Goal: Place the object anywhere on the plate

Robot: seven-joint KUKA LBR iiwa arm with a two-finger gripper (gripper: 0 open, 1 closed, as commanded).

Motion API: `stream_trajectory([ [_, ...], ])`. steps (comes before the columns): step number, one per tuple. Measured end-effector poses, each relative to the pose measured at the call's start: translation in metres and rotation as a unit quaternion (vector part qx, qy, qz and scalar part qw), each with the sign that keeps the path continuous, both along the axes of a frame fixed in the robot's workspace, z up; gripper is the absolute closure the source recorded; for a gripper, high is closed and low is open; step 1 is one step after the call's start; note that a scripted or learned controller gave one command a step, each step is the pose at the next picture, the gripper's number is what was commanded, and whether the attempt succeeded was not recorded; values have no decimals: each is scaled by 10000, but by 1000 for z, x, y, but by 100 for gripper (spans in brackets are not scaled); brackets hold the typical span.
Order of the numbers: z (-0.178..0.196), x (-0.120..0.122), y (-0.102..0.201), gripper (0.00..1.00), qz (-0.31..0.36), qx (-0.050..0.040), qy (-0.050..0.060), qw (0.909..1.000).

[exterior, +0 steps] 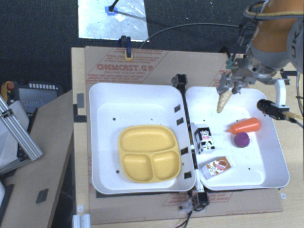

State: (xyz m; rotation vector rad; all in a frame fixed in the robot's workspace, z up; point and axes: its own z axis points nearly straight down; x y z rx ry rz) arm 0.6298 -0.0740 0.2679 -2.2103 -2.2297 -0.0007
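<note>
The gripper [231, 85] hangs over the right bin [266, 175] at its twelve o'clock rim, pinching a tan cone [223, 101] clear of the floor, so the lift looks done, with the carry to the yellow plate [148, 153] at eight o'clock left.

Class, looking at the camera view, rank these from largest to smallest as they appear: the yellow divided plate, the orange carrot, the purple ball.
1. Yellow divided plate, clearly largest.
2. Orange carrot.
3. Purple ball, smallest.
</note>
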Motion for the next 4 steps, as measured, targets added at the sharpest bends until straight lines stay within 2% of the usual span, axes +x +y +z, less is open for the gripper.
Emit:
stream_trajectory([
  [1, -18, -18, 51, 100, -1, -1, -2, 10000],
  [2, -15, -30, 97, 100, -2, -2, -7, 10000],
  [3, -29, -55, 153, 100, 6, 3, 4, 10000],
  [4, -24, -75, 205, 100, 8, 5, -3, 10000],
])
